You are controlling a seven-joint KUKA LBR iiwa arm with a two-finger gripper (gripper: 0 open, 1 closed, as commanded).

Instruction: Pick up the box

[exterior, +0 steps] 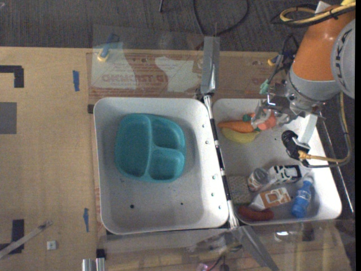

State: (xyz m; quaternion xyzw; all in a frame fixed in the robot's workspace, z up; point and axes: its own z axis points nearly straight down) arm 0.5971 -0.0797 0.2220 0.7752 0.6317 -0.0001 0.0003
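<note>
1. Over the far end of the right bin [333, 208] hangs the arm [321, 55], its gripper [269, 113] low above a carrot [240, 126] and a banana [241, 136]; whether it is open, and whether it has hold of anything, I cannot tell, since the wrist blocks the view
2. Well apart from the gripper, toward the right bin's near wall, the box [274, 196] lies flat: small and tan, with a printed face up. It probably lies as it landed, loose among clutter
3. Crowding it are a can [258, 178] just on its far side, a black-and-white carton [286, 173] beside that, a blue bottle [303, 198] to its right, a red sausage [255, 213] between it and the near wall, and a grey sponge [238, 188] toward the divider
4. Room around the box looks tight on every side, so a descent from straight above seems the safest approach; neighbours may get nudged
5. Left of the right bin, the left bin [107, 208] holds a teal divided plate [150, 147] with bare floor all round it, offering free space
</note>
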